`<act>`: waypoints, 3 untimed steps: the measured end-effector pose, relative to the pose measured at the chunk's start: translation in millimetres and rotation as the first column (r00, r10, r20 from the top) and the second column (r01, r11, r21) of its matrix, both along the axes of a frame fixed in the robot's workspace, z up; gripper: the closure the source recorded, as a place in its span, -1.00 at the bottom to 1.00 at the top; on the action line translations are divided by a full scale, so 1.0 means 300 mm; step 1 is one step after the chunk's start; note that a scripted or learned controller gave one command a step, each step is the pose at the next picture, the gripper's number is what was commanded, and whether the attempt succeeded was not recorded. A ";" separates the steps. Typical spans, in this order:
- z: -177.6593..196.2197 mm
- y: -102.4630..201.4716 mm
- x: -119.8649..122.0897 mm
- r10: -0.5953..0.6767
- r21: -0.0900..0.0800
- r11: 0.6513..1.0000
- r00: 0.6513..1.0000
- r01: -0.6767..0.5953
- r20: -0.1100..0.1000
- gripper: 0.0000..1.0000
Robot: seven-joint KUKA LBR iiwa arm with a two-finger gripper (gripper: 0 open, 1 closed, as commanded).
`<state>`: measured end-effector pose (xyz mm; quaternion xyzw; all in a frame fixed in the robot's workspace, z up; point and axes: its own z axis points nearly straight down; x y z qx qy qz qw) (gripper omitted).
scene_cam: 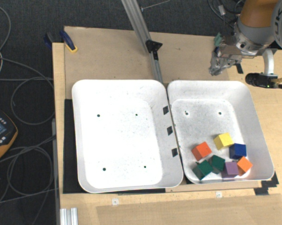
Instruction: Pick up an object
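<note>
i see two shallow white plastic bins side by side on the wooden bench (108, 46). the left white bin (85, 172) lies well off to the gripper's left and nearer the camera. the right white bin (253, 121) sits just below the gripper in the view, and all the blocks are crowded in its near corner, well apart from the gripper.

there i count a small orange-red cube (202, 150), a yellow cube (223, 140), a dark blue cube (238, 150), a smaller orange cube (244, 164), a purple cube (231, 168) and two dark green cubes (218, 163) (203, 169). they sit close together, several touching, each turned at its own angle; being cubes, none has a long axis i can name.

the grey arm with its orange band (258, 13) comes in from the upper right. its metal two-finger gripper (217, 71) hangs over bare bench just beyond the far rim of the right bin, pointing down. i see nothing gripped by it, and i cannot tell how wide it is set.

a slanted grey metal bar (138, 22) crosses the bench to the gripper's left.
</note>
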<state>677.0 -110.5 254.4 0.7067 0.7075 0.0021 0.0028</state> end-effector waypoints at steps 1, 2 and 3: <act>0.145 0.001 0.004 0.000 0.000 1.000 1.000 0.000 0.000 1.00; 0.096 0.175 -0.030 0.004 0.003 1.000 1.000 -0.004 -0.009 1.00; 0.078 0.340 -0.131 0.005 0.003 1.000 1.000 -0.005 -0.010 1.00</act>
